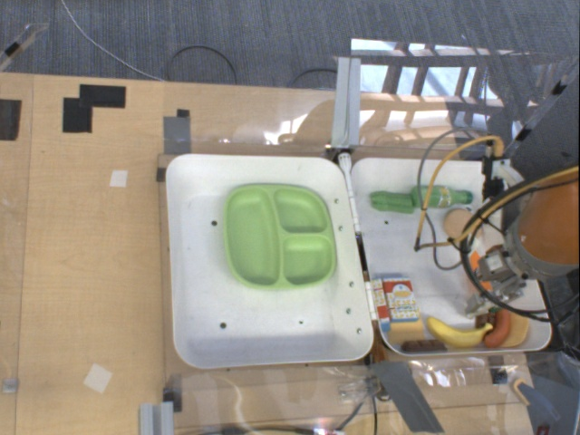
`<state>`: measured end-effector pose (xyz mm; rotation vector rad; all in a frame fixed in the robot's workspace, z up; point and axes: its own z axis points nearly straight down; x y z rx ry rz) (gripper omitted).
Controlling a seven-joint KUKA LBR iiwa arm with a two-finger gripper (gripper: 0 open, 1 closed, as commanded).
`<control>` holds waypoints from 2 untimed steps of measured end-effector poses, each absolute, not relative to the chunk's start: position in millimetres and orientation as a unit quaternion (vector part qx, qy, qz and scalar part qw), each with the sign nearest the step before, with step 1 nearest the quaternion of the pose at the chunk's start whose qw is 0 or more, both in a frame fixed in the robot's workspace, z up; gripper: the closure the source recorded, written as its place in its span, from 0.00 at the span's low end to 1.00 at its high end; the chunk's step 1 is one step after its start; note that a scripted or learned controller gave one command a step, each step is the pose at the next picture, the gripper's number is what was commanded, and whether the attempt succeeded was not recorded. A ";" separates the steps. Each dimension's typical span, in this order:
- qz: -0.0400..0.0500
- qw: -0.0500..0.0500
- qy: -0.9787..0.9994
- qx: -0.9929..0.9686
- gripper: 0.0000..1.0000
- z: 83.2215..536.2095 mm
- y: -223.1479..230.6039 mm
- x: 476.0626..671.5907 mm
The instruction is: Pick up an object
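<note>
banana [458, 332]: lies in right bin, near its front edge; long axis roughly left-right, slight curve with ends turned up toward the bin's middle; left tip near the box, right tip by the sausage
green bottle [419, 200]: right bin, back part; long axis left-right, lying flat, label end to the right
small box [400, 300]: red/white carton, right bin's front-left corner, long axis front-to-back, just beside the bin's left wall
brown bar [419, 343]: dark flat piece just in front of the banana's left end, against the front rim
sausage [499, 326]: reddish-brown item at the banana's right tip, touching or nearly so
orange piece [518, 331]: just right of the sausage, front-right corner
right bin [381, 243]: white, shallow
left bin [195, 243]: white, holds the green plate
green plate [278, 236]: three compartments, centred in left bin
arm [544, 229]: enters from right, orange band over the right bin's right side, wrist tilted down toward the front-right corner
gripper [490, 294]: low over the right bin's front-right part, just above banana's right end and sausage; fingers cluttered by cables, spread or closed: can't tell
cables [444, 234]: yellow and black loops hang from wrist over the bin's middle
</note>
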<state>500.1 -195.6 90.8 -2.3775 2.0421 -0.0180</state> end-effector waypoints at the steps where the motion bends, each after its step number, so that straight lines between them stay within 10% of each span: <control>1: -0.009 0.004 0.586 -0.810 1.00 261.7 -166.0 543.2; 2: -0.006 0.001 0.564 -0.825 1.00 90.9 -175.2 491.0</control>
